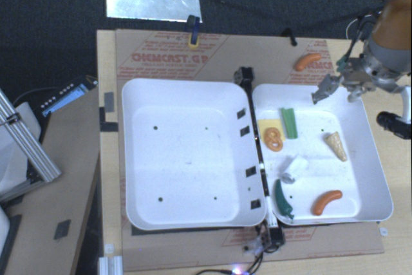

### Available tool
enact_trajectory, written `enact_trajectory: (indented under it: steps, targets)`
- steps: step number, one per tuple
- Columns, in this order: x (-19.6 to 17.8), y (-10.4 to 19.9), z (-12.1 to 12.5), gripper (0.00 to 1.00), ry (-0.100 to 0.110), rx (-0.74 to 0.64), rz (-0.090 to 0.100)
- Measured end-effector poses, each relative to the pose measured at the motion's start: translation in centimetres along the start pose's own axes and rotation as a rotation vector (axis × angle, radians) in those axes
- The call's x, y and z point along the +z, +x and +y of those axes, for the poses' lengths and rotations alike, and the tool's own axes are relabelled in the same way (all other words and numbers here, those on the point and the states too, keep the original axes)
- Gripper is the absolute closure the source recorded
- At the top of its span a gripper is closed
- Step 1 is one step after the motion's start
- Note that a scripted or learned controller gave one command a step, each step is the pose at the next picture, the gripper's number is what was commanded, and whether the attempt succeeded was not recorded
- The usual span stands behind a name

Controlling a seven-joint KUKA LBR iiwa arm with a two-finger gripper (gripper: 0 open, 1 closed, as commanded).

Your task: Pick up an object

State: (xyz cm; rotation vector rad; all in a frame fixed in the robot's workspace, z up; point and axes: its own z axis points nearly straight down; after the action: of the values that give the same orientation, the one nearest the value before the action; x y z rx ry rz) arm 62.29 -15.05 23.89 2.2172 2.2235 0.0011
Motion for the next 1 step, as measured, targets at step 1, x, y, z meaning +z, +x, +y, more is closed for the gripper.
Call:
enact_trajectory:
  steps: [1]
  targets:
    - [11.96,6.86,-0.27,0.00,0.011,-0.006,0.006]
